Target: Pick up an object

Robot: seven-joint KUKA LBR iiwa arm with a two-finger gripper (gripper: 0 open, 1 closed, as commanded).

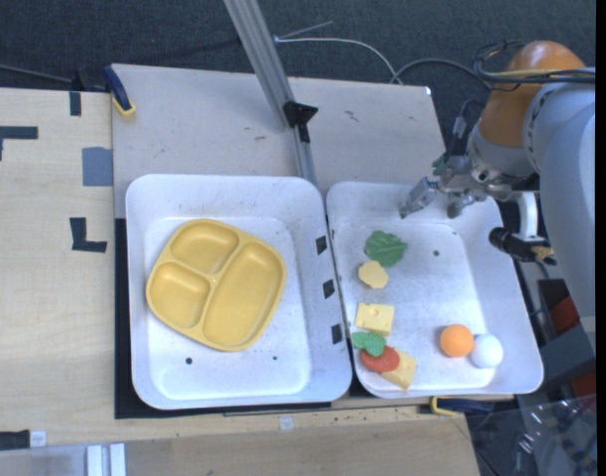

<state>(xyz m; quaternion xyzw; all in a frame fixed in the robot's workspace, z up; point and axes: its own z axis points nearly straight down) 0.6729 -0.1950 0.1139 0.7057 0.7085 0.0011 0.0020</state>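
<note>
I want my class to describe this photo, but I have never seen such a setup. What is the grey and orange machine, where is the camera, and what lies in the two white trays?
It is a robot arm, reaching in from the right. Its gripper hangs over the far edge of the right bin; nothing shows between its jaws. One camera looks down at a slant. The left bin holds a yellow divided plate. The right bin holds small toy foods: a green leaf, yellow pieces, a red piece, an orange ball and a white ball.
</note>
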